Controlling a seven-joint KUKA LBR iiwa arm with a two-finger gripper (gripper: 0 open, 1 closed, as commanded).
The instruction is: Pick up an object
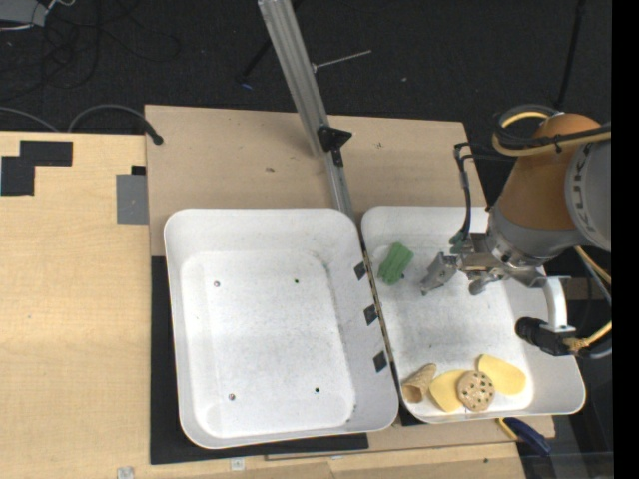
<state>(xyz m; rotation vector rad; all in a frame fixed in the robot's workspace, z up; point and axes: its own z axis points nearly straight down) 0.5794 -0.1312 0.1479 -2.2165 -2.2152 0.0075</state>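
My gripper (455,277) hangs over the middle of the right bin (439,342), its two fingers spread apart with nothing between them. A green block (395,261) lies at the bin's upper left, a short way left of the fingertips and apart from them. Along the bin's near edge sit a tan piece (419,379), a round yellow piece with holes (472,389) and a flat yellow piece (501,373).
The left bin (262,317) adjoins the right one, with black clips along the shared rim (369,313). A slanted metal rail (305,88) rises behind the bins. Cables and a black fitting (544,335) hang by the arm at the right bin's right edge.
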